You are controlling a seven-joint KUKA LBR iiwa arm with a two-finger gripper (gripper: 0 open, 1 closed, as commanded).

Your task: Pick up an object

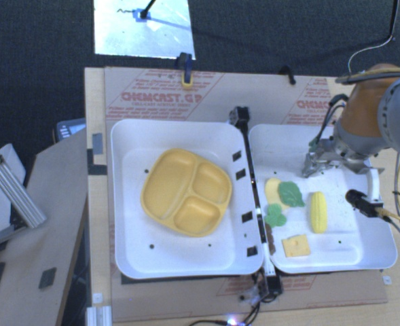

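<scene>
Two white bins sit side by side on the bench: the left bin [128,182] carries one yellow tray [186,191] with three compartments, the right bin [376,250] carries the food pieces and my arm [379,114], reaching in from the right. Largest of the loose pieces is one corn cob [318,211], its long axis running roughly toward and away from the camera, near the bin's middle. Next come two green leafy bits, the bigger leaf [291,194] and the small leaf [276,215], both lying just beside one pale yellow piece [273,187] near the divider. One cheese square [296,246] rests alone near the front wall. My pincer [315,165] hangs low over the back part of this bin, well short of any piece; whether its fingers are spread or closed I cannot tell from this angle, and nothing shows between them. Nearest targets, by my judgement, are the bigger leaf and the corn, both lying forward of the pincer, toward the camera; the corn would want my fingers closing across its short width.
</scene>
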